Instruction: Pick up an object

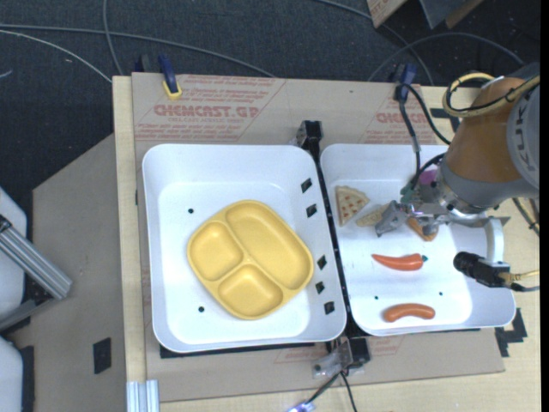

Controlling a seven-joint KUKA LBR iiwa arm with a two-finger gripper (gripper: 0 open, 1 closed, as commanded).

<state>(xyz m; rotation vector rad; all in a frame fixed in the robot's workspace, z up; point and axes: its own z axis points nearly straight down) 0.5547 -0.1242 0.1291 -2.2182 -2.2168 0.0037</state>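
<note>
The right bin (480, 316) holds a tan waffle-like wedge (349, 202) at its far left, a red chili pepper (399, 262) in the middle and a brown-orange sausage (408, 313) near the front. My gripper (407, 220) is low over the bin's far middle, just right of the wedge and above the pepper. A small tan piece (371, 217) lies against its left side and a bit of orange (421, 228) shows under it; what these are is unclear. Nothing is visibly held.
The left bin (163, 230) holds a yellow three-compartment plate (249, 258). A black divider with clips (319, 221) runs between the bins. The arm (489, 144) covers the right bin's far right corner. Cables cross the dark floor behind the bench.
</note>
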